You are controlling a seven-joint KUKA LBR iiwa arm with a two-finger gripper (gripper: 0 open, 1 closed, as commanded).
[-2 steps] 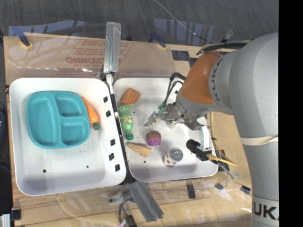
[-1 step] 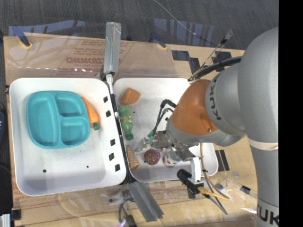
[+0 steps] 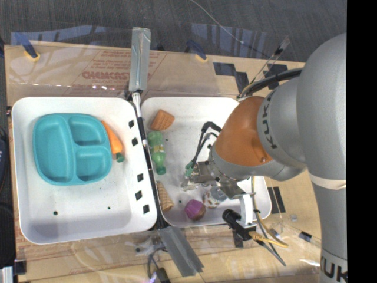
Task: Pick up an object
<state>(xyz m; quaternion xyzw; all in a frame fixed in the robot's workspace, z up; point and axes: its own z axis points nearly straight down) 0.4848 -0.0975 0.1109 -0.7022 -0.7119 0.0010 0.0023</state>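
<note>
Across the right side of the bench, the grey arm (image 3: pixel 318 117) with its orange band (image 3: pixel 241 137) reaches in from three o'clock and hangs over the right-hand bin (image 3: pixel 188 108). The left-hand bin (image 3: pixel 23 217) sits just beside it, their inner walls touching along a central divider. Inside the left bin, toward ten o'clock, lies a teal divided tray (image 3: pixel 70 147), flat on the floor. An orange carrot (image 3: pixel 113 140) rests against the tray's three o'clock edge, its green tip pointing toward six o'clock. The gripper (image 3: pixel 203 181) sits low over the middle of the right bin; whether its claw is open or closed cannot be told, since the wrist hardware hides the tips. In the right bin, a green bottle-shaped item (image 3: pixel 156 152) lies along the wall at nine o'clock. A tan bread-like piece (image 3: pixel 162 121) lies at eleven o'clock. A brown cone (image 3: pixel 165 196) lies at seven o'clock by the divider. A purple object (image 3: pixel 194 209) rests at six o'clock, near the gripper but apart from it.
</note>
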